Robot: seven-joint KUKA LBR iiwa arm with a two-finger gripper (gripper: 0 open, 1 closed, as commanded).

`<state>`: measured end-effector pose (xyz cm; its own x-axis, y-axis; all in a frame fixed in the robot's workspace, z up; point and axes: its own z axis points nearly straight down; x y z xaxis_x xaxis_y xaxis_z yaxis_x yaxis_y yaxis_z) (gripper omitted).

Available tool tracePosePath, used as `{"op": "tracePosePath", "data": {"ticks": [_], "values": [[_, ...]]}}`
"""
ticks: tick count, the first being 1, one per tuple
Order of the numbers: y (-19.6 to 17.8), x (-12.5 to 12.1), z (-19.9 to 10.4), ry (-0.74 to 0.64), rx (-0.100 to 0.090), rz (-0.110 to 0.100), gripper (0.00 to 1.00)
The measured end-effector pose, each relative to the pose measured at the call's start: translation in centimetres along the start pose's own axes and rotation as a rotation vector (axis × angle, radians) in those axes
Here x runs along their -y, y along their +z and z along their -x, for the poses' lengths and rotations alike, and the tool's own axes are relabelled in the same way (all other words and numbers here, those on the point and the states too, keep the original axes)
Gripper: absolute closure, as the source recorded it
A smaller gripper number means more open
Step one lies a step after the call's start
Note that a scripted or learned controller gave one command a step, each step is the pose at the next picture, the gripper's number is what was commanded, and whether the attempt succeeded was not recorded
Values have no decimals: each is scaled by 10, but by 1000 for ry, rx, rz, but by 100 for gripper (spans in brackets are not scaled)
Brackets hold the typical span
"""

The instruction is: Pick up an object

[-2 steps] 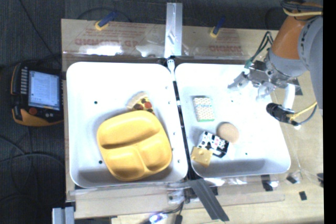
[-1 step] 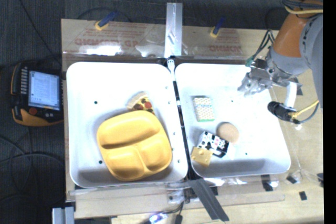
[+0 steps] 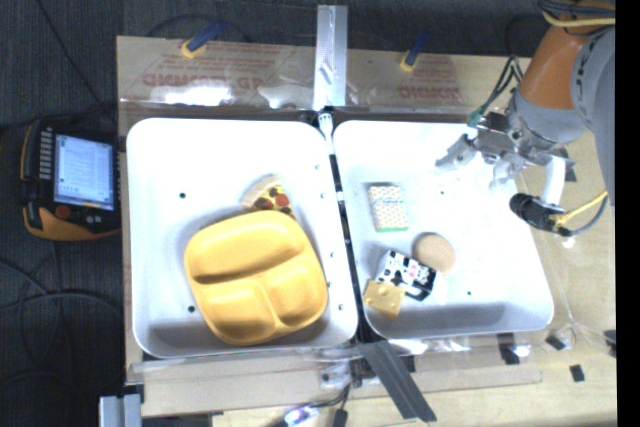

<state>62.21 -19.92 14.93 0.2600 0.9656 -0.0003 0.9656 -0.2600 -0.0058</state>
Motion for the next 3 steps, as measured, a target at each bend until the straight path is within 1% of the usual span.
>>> {"op": "tracePosePath", "data": {"ticks": [1, 2, 3], "values": [[54, -8, -6, 350, -2, 3, 0], [-31, 34, 20, 551, 2, 2, 0], [-123, -2, 17, 668, 3, 4, 0]]}}
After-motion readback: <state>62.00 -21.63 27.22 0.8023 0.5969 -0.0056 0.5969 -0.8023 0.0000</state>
